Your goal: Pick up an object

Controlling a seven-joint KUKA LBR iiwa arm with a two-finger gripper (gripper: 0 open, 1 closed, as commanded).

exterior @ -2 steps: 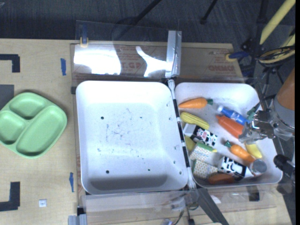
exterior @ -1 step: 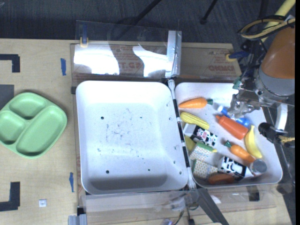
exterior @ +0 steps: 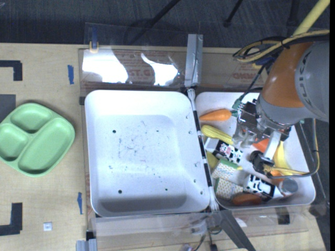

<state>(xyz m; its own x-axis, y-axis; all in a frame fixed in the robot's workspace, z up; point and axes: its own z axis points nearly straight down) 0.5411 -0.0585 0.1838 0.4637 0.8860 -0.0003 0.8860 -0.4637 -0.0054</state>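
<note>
The right bin (exterior: 309, 190) holds a pile of small objects. An orange carrot (exterior: 215, 115) lies at its far left, with a yellow corn-like piece (exterior: 216, 134) just below it. A black-and-white spotted block (exterior: 229, 151) sits in the middle and a second spotted one (exterior: 260, 186) nearer the front. A yellow banana (exterior: 283, 159) lies at the right, and a brown sausage shape (exterior: 245, 198) lies along the front wall. My gripper (exterior: 252, 141) hangs low over the middle of this pile, beside a red-orange piece (exterior: 263, 143), and it hides what is under it.
The left bin (exterior: 90, 140) stands beside the right one, its floor marked with faint scribbles. A green divided plate (exterior: 34, 138) rests on the bench at the far left. Cables and a yellow pole (exterior: 314, 12) run behind the arm (exterior: 285, 85).
</note>
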